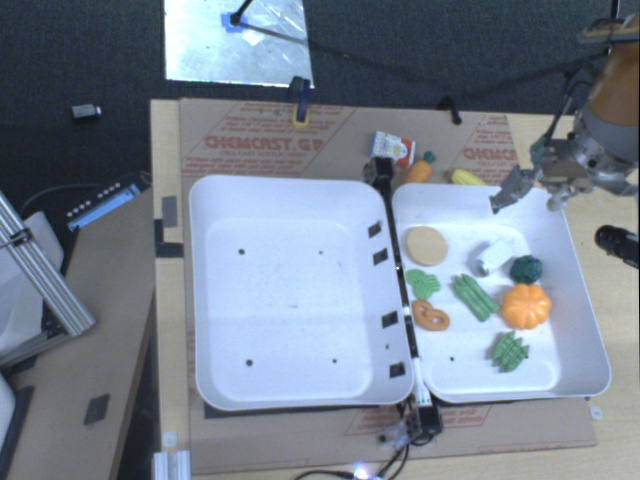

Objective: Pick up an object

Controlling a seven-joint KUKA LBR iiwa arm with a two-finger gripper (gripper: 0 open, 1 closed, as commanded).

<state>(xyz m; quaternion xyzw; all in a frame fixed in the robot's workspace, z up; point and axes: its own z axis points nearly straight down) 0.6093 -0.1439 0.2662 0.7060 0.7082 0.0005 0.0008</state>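
Lying diagonally, green bean pod (474, 297) points upper-left to lower-right.

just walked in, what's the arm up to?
The arm's hand hovers over the far right corner of the right bin with nothing between its fingers. The toy food lies untouched in that bin: a pumpkin, a cookie, a pretzel, some greens and a white piece. The left bin sits beside it.

left bin (290, 298) open floor | right bin (570, 368) crowded with toys
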